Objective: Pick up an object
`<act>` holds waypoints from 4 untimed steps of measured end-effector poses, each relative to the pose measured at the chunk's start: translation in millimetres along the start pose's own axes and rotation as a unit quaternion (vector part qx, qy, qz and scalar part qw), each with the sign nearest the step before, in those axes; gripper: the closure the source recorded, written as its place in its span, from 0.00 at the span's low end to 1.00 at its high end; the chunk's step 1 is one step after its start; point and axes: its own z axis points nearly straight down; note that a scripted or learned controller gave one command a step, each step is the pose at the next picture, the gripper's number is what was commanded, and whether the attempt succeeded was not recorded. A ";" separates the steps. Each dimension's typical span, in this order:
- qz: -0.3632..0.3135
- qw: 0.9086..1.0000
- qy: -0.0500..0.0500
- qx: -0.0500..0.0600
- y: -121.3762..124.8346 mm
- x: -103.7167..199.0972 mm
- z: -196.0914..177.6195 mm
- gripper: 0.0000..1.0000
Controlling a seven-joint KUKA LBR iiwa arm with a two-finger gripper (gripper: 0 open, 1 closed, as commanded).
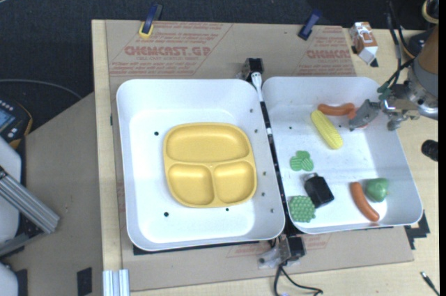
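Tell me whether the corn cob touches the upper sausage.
Apart. The camera view shows white bin floor between the corn cob and the upper sausage.

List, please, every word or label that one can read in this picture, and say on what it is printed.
"CHEMCAST G P": red print on the brown board behind the left bin.
Red print on the board behind the right bin: likely the same brand, partly blurred.
Label on the small box: too small to read.

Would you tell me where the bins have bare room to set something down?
Left bin: a bare ring around the yellow plate. Right bin: bare between corn and green ball. Crowded near the black block.
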 end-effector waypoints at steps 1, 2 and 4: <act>-0.002 1.000 -0.002 -0.007 3.4 0.4 -8.4 0.00; -0.002 1.000 -0.001 -0.005 3.8 5.4 35.2 0.00; -0.002 1.000 -0.002 -0.006 11.3 9.0 96.4 0.00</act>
